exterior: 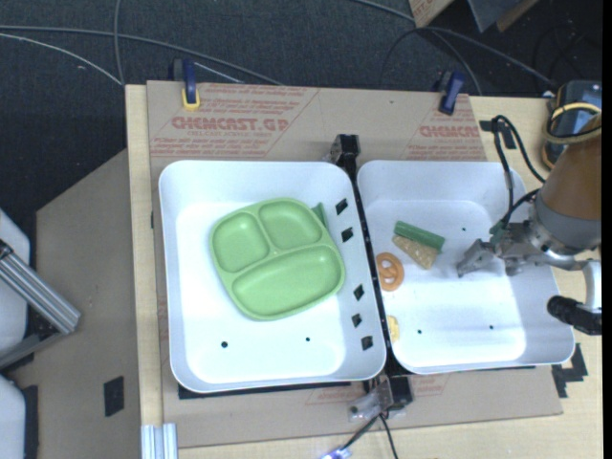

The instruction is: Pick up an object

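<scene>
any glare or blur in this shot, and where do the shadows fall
Camera view: even, soft light; the white bins look bright but hold detail. The gripper is slightly soft-edged. The green plate casts only a faint shadow; small items by the pretzel are low in detail.

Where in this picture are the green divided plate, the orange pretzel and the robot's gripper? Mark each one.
green divided plate (277, 258): camera view, on the ridge between its compartments.
orange pretzel (389, 270): camera view, on its loops.
gripper (469, 262): camera view, midway between its fingertips, over the right bin.
</scene>
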`<move>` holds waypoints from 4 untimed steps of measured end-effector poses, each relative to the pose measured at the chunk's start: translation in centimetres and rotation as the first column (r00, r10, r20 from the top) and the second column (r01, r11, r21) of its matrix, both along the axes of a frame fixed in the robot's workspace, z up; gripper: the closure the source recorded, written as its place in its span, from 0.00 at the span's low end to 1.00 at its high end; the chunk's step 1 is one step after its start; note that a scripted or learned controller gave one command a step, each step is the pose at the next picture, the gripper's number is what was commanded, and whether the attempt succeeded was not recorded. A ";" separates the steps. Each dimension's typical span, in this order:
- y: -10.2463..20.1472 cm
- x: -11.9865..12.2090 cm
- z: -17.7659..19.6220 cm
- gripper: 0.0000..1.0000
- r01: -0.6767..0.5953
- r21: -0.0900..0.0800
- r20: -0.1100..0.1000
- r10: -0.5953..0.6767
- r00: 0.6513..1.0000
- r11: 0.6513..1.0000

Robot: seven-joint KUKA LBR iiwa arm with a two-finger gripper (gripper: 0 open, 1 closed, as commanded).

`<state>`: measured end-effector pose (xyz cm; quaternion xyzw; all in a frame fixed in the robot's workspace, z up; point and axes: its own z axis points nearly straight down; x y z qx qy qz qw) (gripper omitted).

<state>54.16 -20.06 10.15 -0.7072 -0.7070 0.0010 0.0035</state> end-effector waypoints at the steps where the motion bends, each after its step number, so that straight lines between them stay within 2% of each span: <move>1: -0.1 0.2 1.5 1.00 0.000 -0.002 0.007 0.000 1.000 1.000; 3: -1.0 -0.1 11.2 1.00 -0.001 -0.006 0.013 0.001 1.000 1.000; 4: 4.9 -0.1 11.1 1.00 -0.006 0.000 0.005 0.006 1.000 1.000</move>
